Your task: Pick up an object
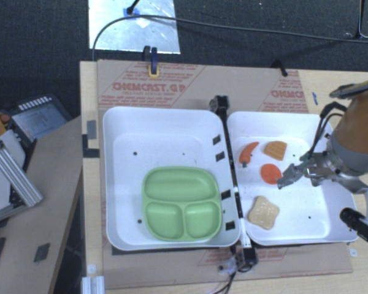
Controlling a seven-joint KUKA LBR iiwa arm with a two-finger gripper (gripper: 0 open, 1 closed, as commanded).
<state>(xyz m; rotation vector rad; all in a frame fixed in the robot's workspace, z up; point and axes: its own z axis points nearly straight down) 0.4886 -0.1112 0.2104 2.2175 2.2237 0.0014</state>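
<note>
Overhead, the claw [287, 179] hangs in the right bin [319, 228] just beside a round red piece [270, 173], its opening too blurred to tell, so a good pick likely means centring over that piece before closing and lifting straight up.

Green divided tray [181, 204] lies in the left bin [119, 164].

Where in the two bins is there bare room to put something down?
Left bin: bare floor behind the green tray, toward the back wall. Right bin: bare front right corner, beyond the tan piece. Crowded: the middle, where the carrot, cracker, orange disc and gripper cluster.
</note>
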